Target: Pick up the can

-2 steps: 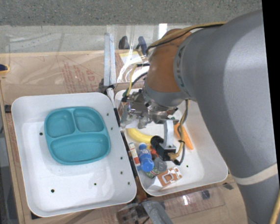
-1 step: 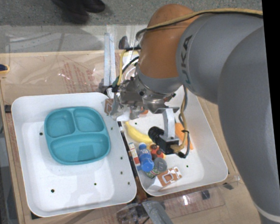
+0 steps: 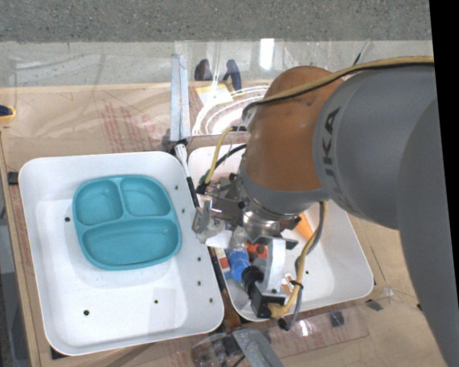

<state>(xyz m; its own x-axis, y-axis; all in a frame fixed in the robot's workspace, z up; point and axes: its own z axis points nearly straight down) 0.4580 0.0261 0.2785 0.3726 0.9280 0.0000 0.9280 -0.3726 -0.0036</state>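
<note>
My gripper (image 3: 234, 249) hangs low over the left part of the right bin (image 3: 347, 276), under the big orange and grey wrist. Just below it lies a small blue object (image 3: 239, 264) with a red patch beside it, which may be the can; most of it is hidden by the gripper. I cannot tell whether the gripper touches it or holds it. The arm covers much of the right bin.
A teal divided plate (image 3: 126, 221) lies in the left bin (image 3: 105, 320), towards its far side. An orange item (image 3: 303, 228) peeks out from under the wrist in the right bin. A metal rail (image 3: 177, 95) runs between the bins at the back.
</note>
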